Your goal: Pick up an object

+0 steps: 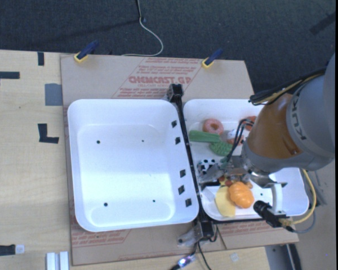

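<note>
The pincer (225,176) sits low in the right bin (296,204), at its left-middle, largely masked by the arm (281,131) and wrist above it; whether it is wide, narrow or holding anything cannot be told. Dark parts at its tip blur into a black-and-white speckled item (207,166) just to its left, and the two cannot be cleanly separated.

Just below the pincer lies an orange ball (240,195), touching a pale yellow piece (224,202) on its left. Contact between pincer and ball cannot be judged. Above the pincer lies a green brush (211,140), its right end running under the arm. Beyond that is a pink ring (213,126). A small red-orange item (248,122) beside the arm is mostly hidden.

The right side of this bin is covered by the arm. The left bin (127,162) lies well apart to the left, past the divider. Both bins rest on a cardboard sheet (152,77) on the bench (22,151).
</note>
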### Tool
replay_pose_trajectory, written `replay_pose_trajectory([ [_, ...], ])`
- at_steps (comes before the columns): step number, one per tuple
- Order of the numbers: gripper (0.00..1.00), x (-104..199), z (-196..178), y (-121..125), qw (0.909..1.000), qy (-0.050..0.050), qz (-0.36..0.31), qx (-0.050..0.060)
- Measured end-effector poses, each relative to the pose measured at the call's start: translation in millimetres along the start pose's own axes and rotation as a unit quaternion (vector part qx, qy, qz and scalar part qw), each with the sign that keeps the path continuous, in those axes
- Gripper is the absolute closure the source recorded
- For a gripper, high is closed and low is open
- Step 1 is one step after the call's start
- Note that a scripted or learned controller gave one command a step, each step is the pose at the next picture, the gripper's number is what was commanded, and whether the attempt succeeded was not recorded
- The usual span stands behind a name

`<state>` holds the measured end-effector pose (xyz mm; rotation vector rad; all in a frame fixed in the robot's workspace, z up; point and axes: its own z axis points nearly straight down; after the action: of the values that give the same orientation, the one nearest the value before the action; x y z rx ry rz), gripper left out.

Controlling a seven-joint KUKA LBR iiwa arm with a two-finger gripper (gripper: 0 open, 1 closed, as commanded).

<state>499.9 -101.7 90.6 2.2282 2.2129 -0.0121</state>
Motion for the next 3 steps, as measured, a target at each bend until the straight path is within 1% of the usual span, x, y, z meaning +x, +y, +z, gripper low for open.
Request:
replay_pose_trajectory([
  [1, 0.00, -20.9, 5.6, 45.0, 1.0000, 0.005, -0.005, -0.002],
  [2, 0.00, -3.3, 4.4, -10.5, 1.0000, 0.001, -0.001, -0.007],
  [3, 0.00, 2.6, 6.8, 62.6, 1.0000, -0.002, -0.004, -0.003],
])
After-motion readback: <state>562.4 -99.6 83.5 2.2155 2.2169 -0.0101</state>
